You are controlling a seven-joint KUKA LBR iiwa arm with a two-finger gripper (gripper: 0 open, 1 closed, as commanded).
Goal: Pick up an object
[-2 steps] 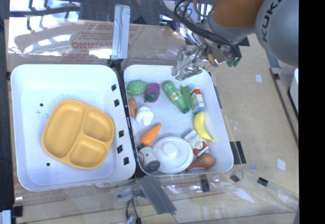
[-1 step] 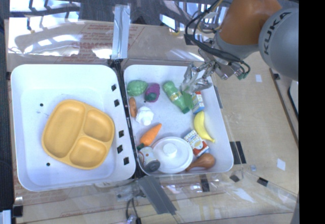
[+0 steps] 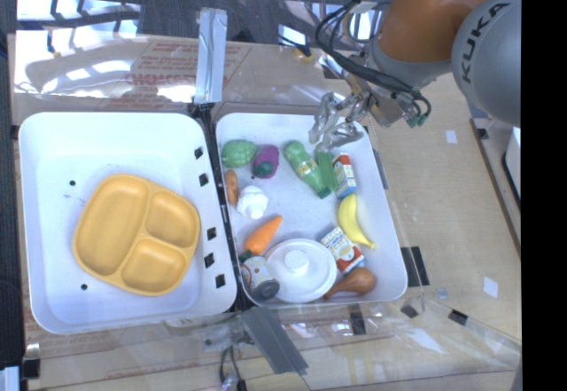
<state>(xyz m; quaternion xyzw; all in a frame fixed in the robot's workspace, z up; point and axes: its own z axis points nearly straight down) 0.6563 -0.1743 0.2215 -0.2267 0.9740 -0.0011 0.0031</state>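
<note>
From the camera view, the arm (image 3: 443,17) is reaching in over the right bin (image 3: 383,194), its gripper (image 3: 330,134) hanging above the green bottle (image 3: 306,168) by the far rim; whether the jaws are apart or together I cannot tell. That bottle is crowded by a red-capped bottle (image 3: 345,175) and banana (image 3: 353,221), so a straight, centred descent looks wisest.

Tan table (image 3: 443,203), two white bins side by side on it, left bin (image 3: 35,203) and right bin (image 3: 390,230) touching, flattened cardboard (image 3: 168,70) behind them, tape marks (image 3: 414,265) at right
</note>
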